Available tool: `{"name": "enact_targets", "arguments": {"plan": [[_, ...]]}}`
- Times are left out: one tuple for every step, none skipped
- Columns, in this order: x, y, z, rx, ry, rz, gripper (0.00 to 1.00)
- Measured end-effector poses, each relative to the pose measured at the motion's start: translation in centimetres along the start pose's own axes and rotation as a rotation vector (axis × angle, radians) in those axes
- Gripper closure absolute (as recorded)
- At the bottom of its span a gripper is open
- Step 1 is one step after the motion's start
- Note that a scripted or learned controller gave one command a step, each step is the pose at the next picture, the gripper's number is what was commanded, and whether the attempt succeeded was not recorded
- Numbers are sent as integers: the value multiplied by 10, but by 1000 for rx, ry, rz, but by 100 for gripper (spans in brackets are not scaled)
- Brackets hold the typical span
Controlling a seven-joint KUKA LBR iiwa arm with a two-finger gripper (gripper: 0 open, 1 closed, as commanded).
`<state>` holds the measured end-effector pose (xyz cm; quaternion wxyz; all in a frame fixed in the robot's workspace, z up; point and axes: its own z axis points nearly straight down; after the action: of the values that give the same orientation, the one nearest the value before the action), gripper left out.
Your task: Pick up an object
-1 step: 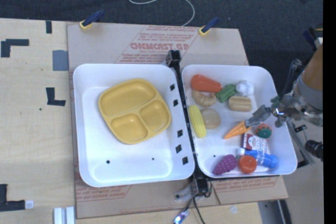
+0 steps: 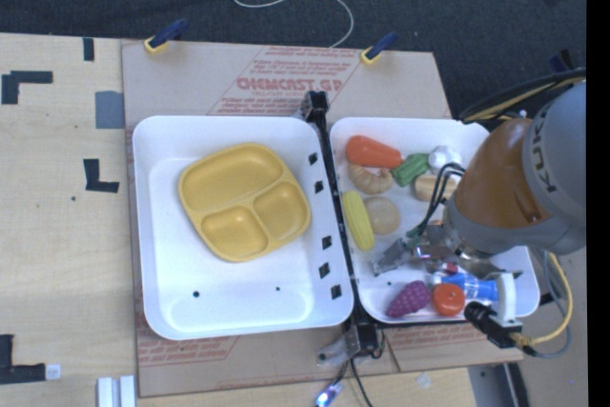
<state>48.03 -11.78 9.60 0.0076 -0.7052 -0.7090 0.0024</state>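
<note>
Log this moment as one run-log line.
arm: over right bin | gripper: low beside corn | grasp: none visible | grapes, carrot: in right bin | yellow plate: in left bin

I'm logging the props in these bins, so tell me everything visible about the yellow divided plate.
The yellow divided plate lies flat in the left bin, toward its upper middle and turned at a slant to the bin walls. It looks like matte plastic, a rounded rectangle with a raised rim and three compartments: one large along the upper side and two smaller ones below it. Nothing sits in the compartments. It rests on the white bin floor, apart from the walls and the central divider.
</note>
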Motion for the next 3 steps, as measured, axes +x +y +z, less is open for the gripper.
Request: {"name": "enact_targets", "arguments": {"plan": [[91,4,-101,-21,-3,-7,0],[85,1,-105,-9,-6,3,100],[165,2,-175,-19,-4,-6,100]]}}
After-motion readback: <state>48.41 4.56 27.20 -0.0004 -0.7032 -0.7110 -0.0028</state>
